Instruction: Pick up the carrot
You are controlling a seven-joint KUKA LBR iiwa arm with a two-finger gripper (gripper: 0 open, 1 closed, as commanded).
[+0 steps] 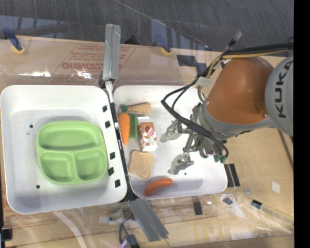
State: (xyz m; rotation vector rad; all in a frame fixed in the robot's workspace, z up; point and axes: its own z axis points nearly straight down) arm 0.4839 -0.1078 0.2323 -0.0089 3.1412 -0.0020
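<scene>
Bench w/ two white bins; left bin (10,138) has green tray (71,152). Arm (237,94) over right bin (212,177). Gripper (175,148) fingers spread wide, nothing btwn them. Carrot (124,127) well left of fingers, by divider; bread slice (141,164), sausage (158,185) nearer.

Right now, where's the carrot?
The carrot lies in the right bin, against its left wall, just below the bread roll and left of the small carton. The gripper is off to its right.
</scene>
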